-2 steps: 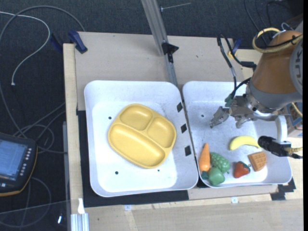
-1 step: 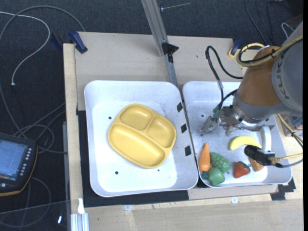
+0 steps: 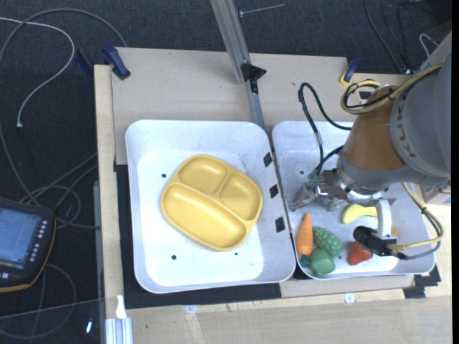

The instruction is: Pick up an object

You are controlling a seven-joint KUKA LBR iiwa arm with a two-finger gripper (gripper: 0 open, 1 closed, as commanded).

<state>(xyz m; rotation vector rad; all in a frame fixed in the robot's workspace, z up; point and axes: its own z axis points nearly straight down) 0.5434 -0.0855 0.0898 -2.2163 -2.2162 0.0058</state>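
The right bin (image 3: 287, 145) holds several toy foods along its near side. An orange carrot (image 3: 306, 233) lies next to a bumpy green vegetable (image 3: 329, 240), with a smooth green piece (image 3: 322, 264) just in front of them. A red piece (image 3: 358, 254) sits near the bin's front edge, and a yellow banana (image 3: 358, 213) lies partly under the arm's wrist. My gripper (image 3: 313, 193) hangs low over the middle of the right bin, a little beyond and above the carrot. Nothing visible is held in it.
The left bin (image 3: 143, 192) carries a yellow divided plate (image 3: 212, 201). A grey metal pole (image 3: 237, 41) slants down to the gap between the bins. Black cables (image 3: 310, 113) loop over the far part of the right bin. The arm's body (image 3: 401, 127) covers that bin's right side.
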